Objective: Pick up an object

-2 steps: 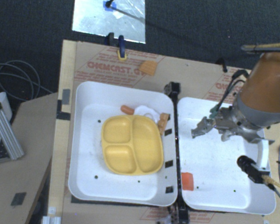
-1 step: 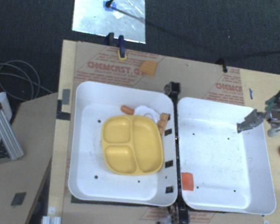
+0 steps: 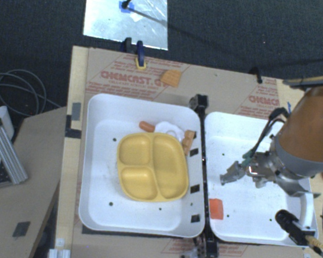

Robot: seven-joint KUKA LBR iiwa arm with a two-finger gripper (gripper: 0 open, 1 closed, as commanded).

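— Hovering over the right bin point(image 3: 301, 137), are you? Where exactly do your jaws point(image 3: 231, 176) sit?

— Yes, they hang above the left half of the right bin, not far from the divider it shares with the left bin point(image 3: 98, 147). I reach in from the right, my orange band point(image 3: 314, 124) above that bin's right half.

— Are they open? Holding anything?

— I cannot tell how far apart they stand; they show as a dark grey cluster against the white floor. Nothing shows between them.

— What lies closest to them?

— An orange-red block point(image 3: 215, 207), flat on the floor of the right bin, toward its front-left corner, just beside the divider. It sits nearer the front than my jaws and is apart from them.

— And the left bin?

— A yellow divided plate point(image 3: 152, 167) takes up its middle, three compartments facing up. Behind the plate, toward the back wall, lie a small orange sausage-shaped piece point(image 3: 147, 126), a crumpled white thing point(image 3: 169, 129) touching the plate's back edge, and a tan block point(image 3: 189, 138) near the divider.

— Anything outside the bins?

— A tan biscuit-like piece point(image 3: 171, 77) rests on the cardboard sheet point(image 3: 127, 77) on the counter, behind the left bin. A blue and yellow clamp point(image 3: 139, 55) grips that sheet's back edge, left of the biscuit piece.
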